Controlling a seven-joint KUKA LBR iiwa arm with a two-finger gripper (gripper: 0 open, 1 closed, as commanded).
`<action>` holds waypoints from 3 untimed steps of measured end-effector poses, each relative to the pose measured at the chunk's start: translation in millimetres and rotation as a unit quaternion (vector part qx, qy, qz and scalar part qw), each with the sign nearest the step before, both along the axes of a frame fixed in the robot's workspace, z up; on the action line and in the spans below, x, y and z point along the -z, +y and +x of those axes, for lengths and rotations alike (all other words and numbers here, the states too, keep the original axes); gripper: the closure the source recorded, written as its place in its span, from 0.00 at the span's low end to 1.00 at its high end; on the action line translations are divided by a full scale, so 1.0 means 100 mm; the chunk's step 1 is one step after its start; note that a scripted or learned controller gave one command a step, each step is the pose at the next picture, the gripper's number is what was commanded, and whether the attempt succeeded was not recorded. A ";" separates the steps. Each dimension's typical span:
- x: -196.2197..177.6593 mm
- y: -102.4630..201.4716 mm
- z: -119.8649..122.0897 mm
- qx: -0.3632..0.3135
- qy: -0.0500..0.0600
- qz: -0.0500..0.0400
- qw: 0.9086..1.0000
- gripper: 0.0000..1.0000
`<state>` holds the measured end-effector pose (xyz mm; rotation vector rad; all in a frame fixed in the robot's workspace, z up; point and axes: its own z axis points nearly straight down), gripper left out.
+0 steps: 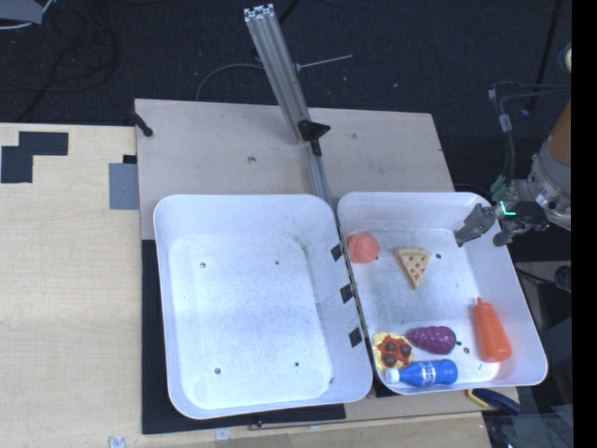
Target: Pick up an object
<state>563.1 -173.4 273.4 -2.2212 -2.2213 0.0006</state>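
Grey gripper at right bin's upper-right rim, fingers parted, nothing between them. Candidates untouched below: pink ball, pizza slice, orange bottle, grapes. Picking not yet begun; descent and grasp remaining.

Pizza slice lies in right bin, beside ball.

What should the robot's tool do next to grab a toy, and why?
Probably move left and down toward the pizza slice. The tool sits over the upper right rim of the right bin with nothing in it, and the slice is the nearest toy, lying apart from the pink ball with bare floor around it. The orange bottle lies farther down the bin.
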 end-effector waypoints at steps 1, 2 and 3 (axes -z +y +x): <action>0.00 0.00 0.00 0.000 0.000 0.000 1.000 0.00; 0.49 0.02 0.08 0.000 0.002 0.001 1.000 0.00; 1.12 -0.01 0.07 0.000 0.003 0.001 1.000 0.00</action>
